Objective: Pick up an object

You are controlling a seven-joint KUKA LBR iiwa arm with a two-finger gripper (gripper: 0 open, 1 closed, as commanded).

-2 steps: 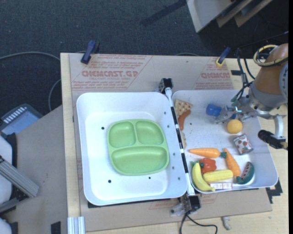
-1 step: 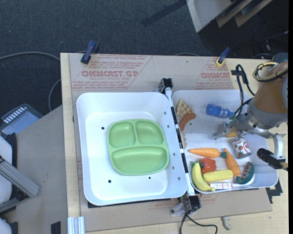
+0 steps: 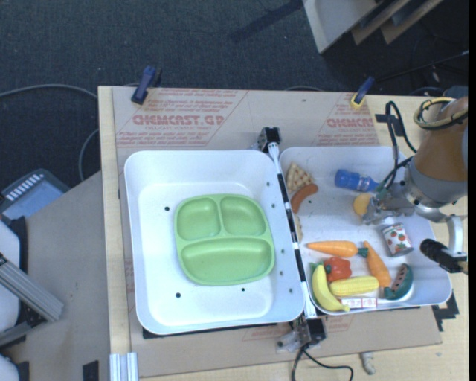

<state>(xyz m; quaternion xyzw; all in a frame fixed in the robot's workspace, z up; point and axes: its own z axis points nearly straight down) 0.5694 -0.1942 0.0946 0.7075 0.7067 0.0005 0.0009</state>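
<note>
Yellow object (image 3: 362, 205) beside hand (image 3: 379, 210).

You look down on dark blue-grey carpet (image 3: 89, 45) around the wooden bench (image 3: 223, 111); pale furniture (image 3: 364, 18) stands beyond its far-right corner.

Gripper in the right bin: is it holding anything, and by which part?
Cannot be told. The gripper is low in the right bin, against a small yellow object; no grasp is visible.
</note>
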